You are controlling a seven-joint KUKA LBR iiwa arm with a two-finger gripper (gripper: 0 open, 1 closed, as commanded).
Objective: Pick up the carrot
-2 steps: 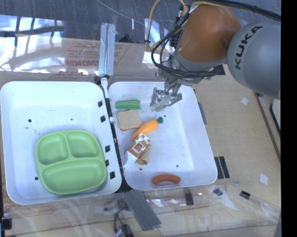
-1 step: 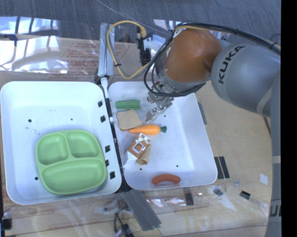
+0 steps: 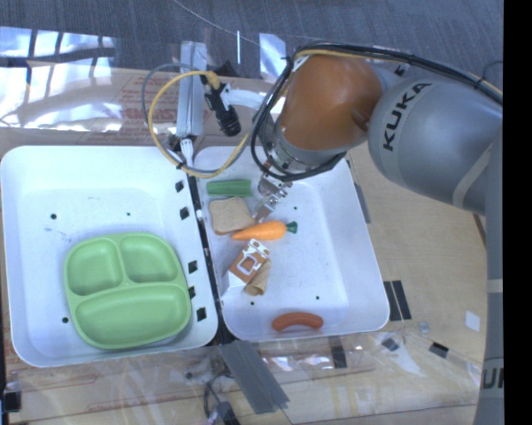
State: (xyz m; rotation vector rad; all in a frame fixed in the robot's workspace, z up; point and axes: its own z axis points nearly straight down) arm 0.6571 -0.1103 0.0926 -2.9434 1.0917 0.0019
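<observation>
Orange carrot (image 3: 262, 231) lies just below the end effector (image 3: 269, 197), grip state unclear.

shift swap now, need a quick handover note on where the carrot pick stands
Gripper: low in the right bin, just above the carrot; finger state unreadable, nothing seen held.
Carrot: lying on the bin floor, below the bread slice, with a green piece at the back, a small carton and a sausage nearer the front.
Left bin: holds a green divided tray.
Done: approach. Left: grasp and lift.
</observation>
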